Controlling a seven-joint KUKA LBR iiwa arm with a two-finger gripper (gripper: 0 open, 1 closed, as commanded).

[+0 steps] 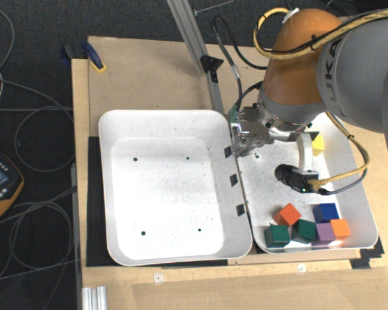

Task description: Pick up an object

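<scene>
The gripper (pixel 247 139) is seen low over the upper left corner of the right bin (pixel 357 192), just beside the wall shared with the left bin (pixel 108 173). How wide it stands cannot be told. A yellow block (pixel 317 144) lies near it, to the right. A cluster of coloured blocks (pixel 306 230) is gathered at that bin's near edge. Dark lettering on the grey arm (pixel 365 70) cannot be read.

I see two white bins. The left bin (pixel 161 192) is flecked with fine dark speckles and four black dots; the right bin (pixel 265 192) is white.

The blocks:
- a yellow block (pixel 317 143)
- an orange block (pixel 288 214)
- a second orange block (pixel 340 227)
- a blue block (pixel 325 212)
- a purple block (pixel 324 232)
- a dark green block (pixel 278 235)
- a teal-green block (pixel 305 229)

The arm (pixel 362 70) is grey with an orange band (pixel 304 37). The surface (pixel 142 76) is pale tan.
</scene>
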